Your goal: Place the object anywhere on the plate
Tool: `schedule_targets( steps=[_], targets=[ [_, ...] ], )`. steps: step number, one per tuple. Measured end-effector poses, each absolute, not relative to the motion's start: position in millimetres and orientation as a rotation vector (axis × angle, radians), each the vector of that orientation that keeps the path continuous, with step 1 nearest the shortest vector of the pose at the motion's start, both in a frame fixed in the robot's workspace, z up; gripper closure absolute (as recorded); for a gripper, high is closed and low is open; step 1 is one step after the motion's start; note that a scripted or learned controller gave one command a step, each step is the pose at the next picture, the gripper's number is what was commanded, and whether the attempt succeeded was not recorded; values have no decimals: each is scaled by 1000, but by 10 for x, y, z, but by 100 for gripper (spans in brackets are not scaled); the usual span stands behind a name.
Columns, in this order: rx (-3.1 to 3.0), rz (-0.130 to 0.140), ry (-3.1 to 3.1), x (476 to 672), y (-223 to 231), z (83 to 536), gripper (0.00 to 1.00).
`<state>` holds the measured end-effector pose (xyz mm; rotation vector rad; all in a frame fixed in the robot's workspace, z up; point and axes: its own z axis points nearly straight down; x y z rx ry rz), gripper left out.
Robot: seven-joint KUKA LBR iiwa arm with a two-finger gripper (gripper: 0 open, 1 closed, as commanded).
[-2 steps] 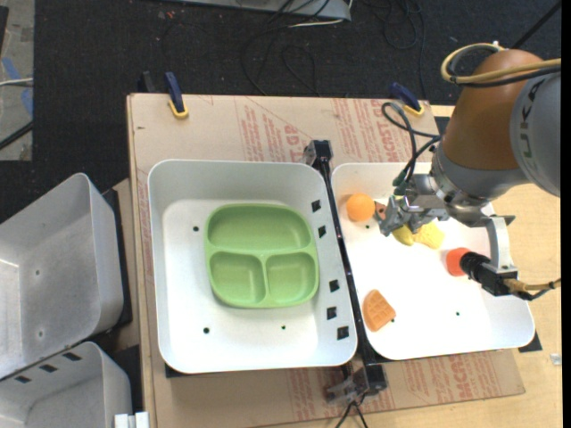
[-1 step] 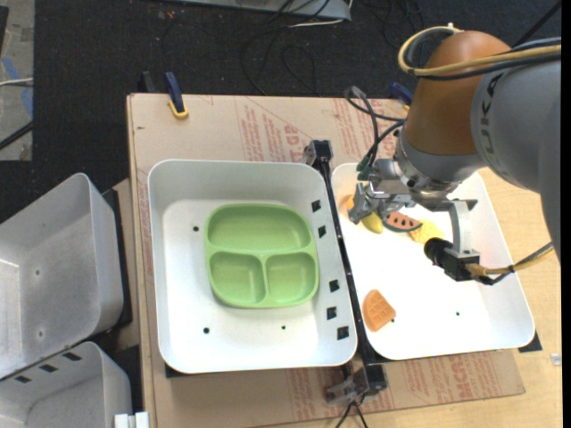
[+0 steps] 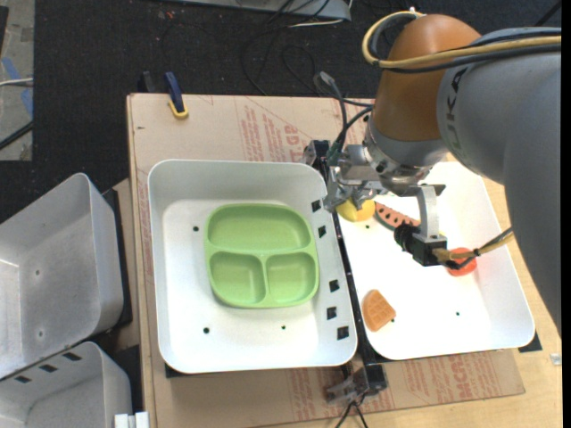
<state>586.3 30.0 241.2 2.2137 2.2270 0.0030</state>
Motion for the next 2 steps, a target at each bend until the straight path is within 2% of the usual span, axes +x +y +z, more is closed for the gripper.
schedule_targets(
  steps=[1, 2],
  targets=[
    [2213, 3, 2227, 6095, 867, 2318, 100],
    [2213, 6, 2228, 6254, 1378, 2423, 100]
  ],
)
